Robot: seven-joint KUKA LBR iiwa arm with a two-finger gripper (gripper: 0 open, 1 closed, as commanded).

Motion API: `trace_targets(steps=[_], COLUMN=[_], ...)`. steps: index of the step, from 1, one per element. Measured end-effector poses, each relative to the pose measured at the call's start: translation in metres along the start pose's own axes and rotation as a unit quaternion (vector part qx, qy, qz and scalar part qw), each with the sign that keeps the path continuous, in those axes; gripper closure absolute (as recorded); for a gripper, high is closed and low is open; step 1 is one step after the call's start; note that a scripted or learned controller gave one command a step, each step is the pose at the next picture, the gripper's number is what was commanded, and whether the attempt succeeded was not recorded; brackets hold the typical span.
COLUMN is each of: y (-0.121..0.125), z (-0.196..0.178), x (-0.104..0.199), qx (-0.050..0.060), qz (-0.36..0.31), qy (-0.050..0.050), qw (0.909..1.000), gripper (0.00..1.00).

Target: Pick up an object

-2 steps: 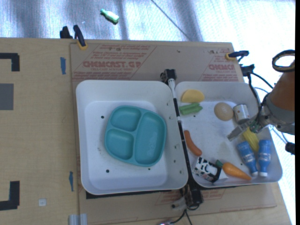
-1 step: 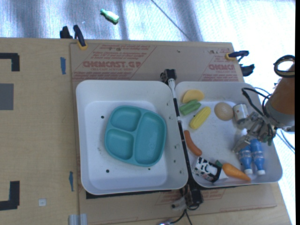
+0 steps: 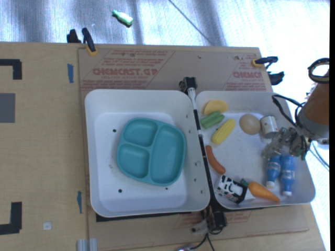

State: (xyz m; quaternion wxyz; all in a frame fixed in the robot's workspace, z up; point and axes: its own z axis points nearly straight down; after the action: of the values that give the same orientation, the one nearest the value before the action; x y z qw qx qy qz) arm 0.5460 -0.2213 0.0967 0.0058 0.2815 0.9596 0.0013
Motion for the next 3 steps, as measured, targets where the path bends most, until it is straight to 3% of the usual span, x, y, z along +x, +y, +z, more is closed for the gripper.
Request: trace_targets(steps=[1,2,3], y=[0.037,0.037,0.038], z=[0.011,0.011,-0.001], x=[0.001,0.002,0.000], qx=[0.001,0.001,-0.001], qz=[-0.223,-0.223,-0.222], qy=[0.002,0.003,-0.001], qw=[0.9748,0.9747,0.9750], gripper=[1.00,0.00,1.00])
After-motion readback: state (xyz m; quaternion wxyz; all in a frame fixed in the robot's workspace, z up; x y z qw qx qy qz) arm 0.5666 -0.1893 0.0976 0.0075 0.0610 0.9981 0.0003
